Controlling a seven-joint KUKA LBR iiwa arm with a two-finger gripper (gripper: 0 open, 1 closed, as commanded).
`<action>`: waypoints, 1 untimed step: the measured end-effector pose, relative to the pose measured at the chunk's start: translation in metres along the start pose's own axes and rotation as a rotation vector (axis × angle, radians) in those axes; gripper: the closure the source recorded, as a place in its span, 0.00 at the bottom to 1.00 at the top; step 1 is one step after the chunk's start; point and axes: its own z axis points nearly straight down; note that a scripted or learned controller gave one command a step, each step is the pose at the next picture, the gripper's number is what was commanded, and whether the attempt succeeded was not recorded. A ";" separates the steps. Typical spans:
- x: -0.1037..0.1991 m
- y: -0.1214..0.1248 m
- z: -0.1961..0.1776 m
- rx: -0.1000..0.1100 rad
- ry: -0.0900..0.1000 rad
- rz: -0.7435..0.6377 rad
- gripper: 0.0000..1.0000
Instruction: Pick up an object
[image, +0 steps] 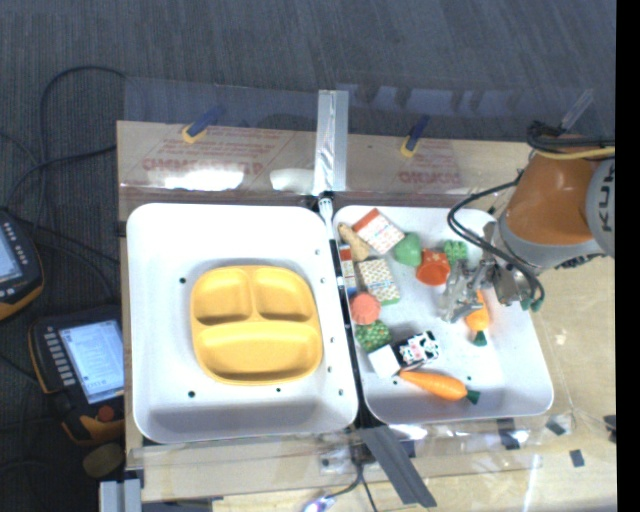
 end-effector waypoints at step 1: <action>0.000 0.000 0.000 0.000 0.000 0.000 0.00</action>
